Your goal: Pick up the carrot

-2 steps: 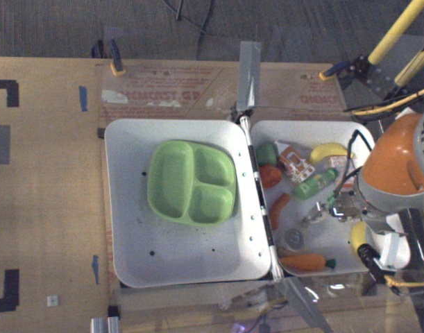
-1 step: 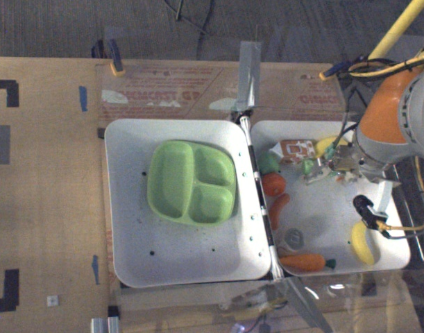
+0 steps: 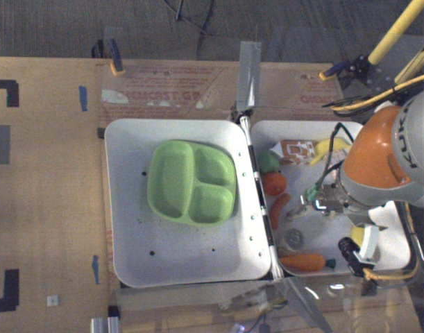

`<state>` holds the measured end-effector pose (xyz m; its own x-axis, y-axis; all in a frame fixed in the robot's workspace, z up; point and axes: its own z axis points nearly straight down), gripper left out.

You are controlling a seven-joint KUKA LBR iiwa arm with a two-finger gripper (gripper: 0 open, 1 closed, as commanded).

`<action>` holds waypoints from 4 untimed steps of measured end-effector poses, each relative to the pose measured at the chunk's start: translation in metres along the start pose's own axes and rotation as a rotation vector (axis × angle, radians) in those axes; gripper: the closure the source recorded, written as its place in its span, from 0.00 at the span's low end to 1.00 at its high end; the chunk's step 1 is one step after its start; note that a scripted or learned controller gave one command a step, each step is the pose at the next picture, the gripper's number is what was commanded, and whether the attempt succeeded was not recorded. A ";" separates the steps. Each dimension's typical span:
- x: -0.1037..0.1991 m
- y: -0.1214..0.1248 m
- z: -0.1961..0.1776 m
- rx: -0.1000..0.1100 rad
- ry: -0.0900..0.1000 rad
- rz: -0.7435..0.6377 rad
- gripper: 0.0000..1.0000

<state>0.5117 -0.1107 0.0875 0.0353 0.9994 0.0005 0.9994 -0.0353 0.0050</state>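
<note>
— Camera view from overhead: where's the carrot [image 3: 303, 261]?
— Lying flat along the near wall of the right bin [image 3: 399, 259], green end toward the arm [image 3: 382, 161].
— And the gripper [image 3: 316, 201]?
— Hanging over the middle of that bin, well back from the carrot. I cannot tell how wide it stands; the metal is too small and glinting. Nothing visible in it.
— What's beside it?
— A red tomato [image 3: 273, 183] and a reddish sausage [image 3: 278, 210] by the left wall, a banana [image 3: 331, 148] and a small carton [image 3: 295, 151] at the far end. The green plate [image 3: 192, 182] sits in the left bin [image 3: 128, 207]
</note>
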 end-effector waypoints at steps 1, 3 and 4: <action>-0.007 -0.005 -0.001 -0.006 0.001 -0.007 0.00; -0.089 -0.028 -0.057 0.008 0.001 -0.255 0.00; -0.016 -0.028 0.000 -0.001 -0.005 -0.832 0.00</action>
<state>0.4828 -0.1256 0.0878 -0.7149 0.6992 -0.0084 0.6992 0.7150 0.0024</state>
